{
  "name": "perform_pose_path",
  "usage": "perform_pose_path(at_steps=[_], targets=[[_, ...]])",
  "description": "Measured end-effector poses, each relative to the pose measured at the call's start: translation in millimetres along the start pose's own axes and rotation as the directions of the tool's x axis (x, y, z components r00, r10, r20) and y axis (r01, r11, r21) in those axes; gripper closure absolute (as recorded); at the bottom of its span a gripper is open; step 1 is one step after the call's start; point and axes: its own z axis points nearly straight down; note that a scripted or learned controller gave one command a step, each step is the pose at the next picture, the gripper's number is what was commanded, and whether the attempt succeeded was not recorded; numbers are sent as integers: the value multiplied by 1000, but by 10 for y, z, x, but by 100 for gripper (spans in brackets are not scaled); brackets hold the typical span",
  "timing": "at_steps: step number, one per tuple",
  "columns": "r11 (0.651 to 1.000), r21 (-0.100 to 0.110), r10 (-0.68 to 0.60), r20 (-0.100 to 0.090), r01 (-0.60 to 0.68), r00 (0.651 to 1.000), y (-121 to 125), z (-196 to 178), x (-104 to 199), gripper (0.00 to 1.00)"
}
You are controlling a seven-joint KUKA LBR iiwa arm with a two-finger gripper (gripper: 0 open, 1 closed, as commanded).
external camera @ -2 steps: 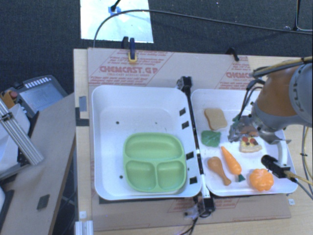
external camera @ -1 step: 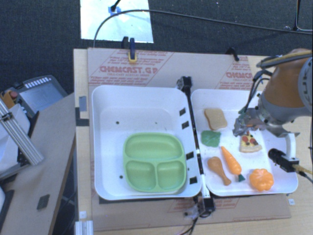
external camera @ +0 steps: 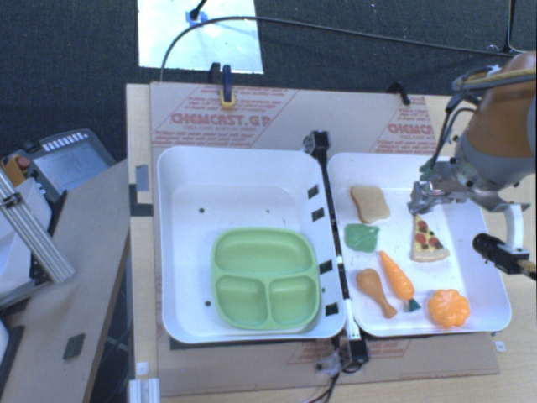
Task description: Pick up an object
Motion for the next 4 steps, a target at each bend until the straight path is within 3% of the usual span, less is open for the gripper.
perform_pose_path(at_steps=[1,3,4], targets=[[1000,3,0,-1,0,1000,14,-226,-2,100],[1000,6,-5,-4,5,1000,-105,-174,1158,100],[1000,7,-4,-3,4,1000,-204,-143,1584,100]])
